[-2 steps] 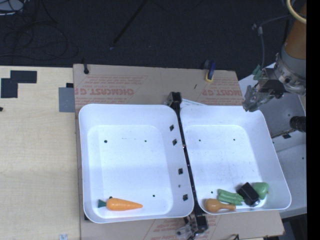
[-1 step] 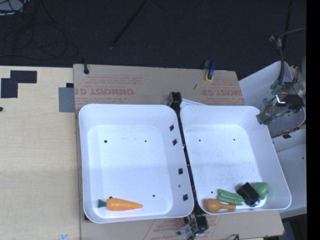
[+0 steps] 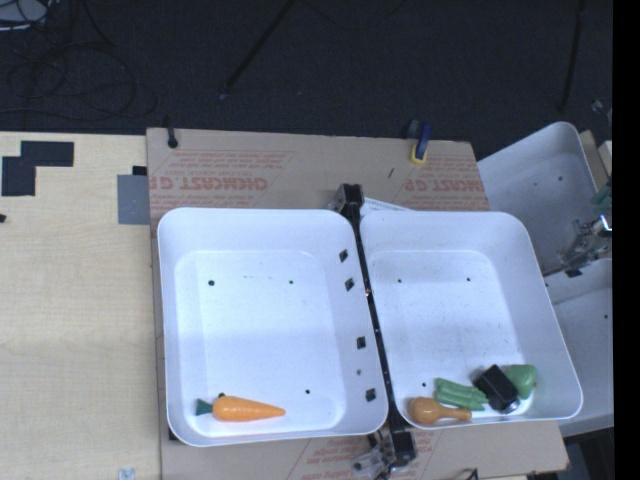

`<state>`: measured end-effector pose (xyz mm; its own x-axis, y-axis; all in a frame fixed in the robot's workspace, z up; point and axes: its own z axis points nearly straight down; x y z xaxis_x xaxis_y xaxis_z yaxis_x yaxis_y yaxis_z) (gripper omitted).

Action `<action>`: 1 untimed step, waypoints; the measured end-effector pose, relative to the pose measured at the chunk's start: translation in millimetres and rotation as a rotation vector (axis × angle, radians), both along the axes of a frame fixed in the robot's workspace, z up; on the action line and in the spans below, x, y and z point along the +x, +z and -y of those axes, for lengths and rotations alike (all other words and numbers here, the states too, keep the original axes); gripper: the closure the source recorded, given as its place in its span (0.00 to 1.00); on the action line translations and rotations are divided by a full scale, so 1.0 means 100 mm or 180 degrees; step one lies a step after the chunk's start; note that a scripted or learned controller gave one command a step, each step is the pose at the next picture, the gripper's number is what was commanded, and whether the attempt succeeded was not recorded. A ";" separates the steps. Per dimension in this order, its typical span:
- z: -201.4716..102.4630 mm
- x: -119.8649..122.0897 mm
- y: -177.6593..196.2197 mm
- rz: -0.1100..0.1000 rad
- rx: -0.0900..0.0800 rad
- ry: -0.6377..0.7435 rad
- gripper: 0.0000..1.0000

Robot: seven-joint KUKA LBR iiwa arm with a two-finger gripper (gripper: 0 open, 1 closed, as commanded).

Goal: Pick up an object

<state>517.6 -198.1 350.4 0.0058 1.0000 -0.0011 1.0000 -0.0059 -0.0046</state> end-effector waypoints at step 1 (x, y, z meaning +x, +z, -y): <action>0.16 -0.30 -0.48 -0.0006 0.0010 0.0011 1.00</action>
<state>487.6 -213.8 302.8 0.0024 1.0000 0.0019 1.0000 -0.0024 -0.0066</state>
